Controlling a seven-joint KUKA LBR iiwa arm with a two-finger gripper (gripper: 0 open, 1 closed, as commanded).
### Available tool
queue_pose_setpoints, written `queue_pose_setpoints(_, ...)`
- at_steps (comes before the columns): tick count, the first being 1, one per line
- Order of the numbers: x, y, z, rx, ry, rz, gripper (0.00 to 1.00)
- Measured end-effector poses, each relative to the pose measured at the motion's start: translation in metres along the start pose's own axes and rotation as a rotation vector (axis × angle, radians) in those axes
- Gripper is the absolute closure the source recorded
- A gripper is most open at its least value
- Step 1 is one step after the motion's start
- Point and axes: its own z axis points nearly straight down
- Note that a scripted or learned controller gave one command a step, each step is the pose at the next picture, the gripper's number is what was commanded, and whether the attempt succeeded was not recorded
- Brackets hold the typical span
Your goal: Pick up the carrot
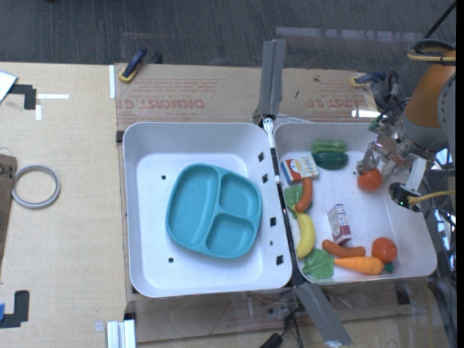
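Orange carrot [358, 264] lies partly hidden behind a sausage [343, 249].

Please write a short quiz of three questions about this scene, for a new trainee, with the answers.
1. True or false: the carrot lies in the right bin.
2. What sits in the left bin? A) a banana B) a blue divided plate C) a tape roll
3. Which round red-orange item is directly under the end effector?

Key:
1. True, near the front edge.
2. B
3. The tomato; whether it is gripped cannot be told.
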Motion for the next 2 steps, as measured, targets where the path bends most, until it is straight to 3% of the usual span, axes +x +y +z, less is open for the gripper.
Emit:
queue_pose_setpoints(1,-0.001,-0.005,-0.100,-0.002,-0.005,0.066,1.00)
queue_pose_setpoints(2,0.027,0.028,-0.097,-0.002,-0.006,0.124,1.00)
